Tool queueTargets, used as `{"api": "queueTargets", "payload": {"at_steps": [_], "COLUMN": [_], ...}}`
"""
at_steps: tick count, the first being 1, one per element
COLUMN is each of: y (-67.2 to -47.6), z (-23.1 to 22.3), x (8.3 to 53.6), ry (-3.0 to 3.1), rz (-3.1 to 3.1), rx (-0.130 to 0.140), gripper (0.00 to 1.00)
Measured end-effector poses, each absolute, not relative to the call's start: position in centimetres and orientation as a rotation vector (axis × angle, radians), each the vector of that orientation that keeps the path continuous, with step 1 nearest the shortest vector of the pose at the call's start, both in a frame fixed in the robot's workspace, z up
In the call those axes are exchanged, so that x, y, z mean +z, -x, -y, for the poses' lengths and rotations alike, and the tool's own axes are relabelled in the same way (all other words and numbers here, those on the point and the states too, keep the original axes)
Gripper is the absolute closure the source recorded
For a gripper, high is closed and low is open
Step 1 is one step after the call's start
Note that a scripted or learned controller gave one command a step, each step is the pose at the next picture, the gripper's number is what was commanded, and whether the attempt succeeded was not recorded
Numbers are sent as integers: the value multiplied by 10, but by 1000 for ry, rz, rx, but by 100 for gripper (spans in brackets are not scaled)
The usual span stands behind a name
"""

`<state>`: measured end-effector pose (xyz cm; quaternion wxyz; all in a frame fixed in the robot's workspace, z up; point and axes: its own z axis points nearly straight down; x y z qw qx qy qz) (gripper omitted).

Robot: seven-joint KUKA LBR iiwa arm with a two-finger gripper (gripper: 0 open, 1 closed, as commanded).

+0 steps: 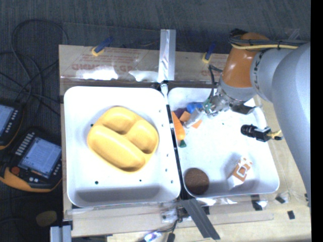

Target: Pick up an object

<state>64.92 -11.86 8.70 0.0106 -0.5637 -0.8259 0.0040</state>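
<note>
The gripper (211,106) is low in the right bin (252,185), at its top left, next to a blue thing (192,108) and orange bits (179,124). I cannot tell how wide it is open or if it holds anything. I think it should go straight down on one toy, squeeze, then lift slowly. A brown ball (196,180) sits near the front. Yellow bread (122,137) lies in the left bin (81,185).
</note>
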Motion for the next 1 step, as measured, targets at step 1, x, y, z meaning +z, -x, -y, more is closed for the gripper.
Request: {"api": "queueTargets", "payload": {"at_steps": [1], "y": [-657], "z": [117], "x": [87], "ry": [1670], "rz": [2613], "rx": [49], "gripper": [0]}}
